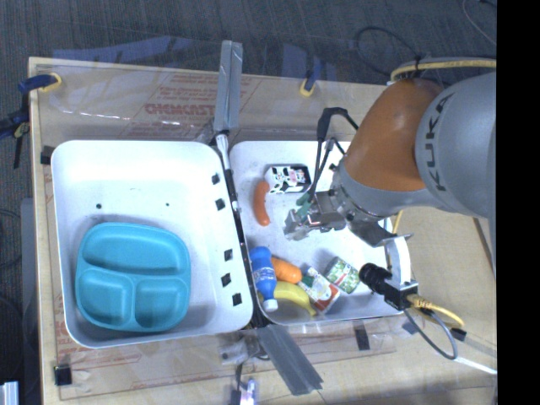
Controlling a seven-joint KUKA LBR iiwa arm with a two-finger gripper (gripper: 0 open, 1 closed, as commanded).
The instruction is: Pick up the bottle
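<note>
Two white bins sit side by side on the bench. Left bin (126, 163) holds a blue divided tray (132, 274) at lower left of frame. Right bin (246, 163) lies under the grey-and-orange arm (413, 142) entering from frame right. Gripper (297, 220) hangs over mid-bin; cannot tell whether its fingers are parted or closed, nothing seen between them. Bottle (262, 273), blue with white cap, lies below-left of gripper, near but apart, against the bin's left wall. Beside it: yellow banana (293, 295), orange carrot-like piece (286, 269), green-white carton (341, 274). Orange sausage (262, 202) and cow-print carton (287, 177) lie upper-left of gripper.
</note>
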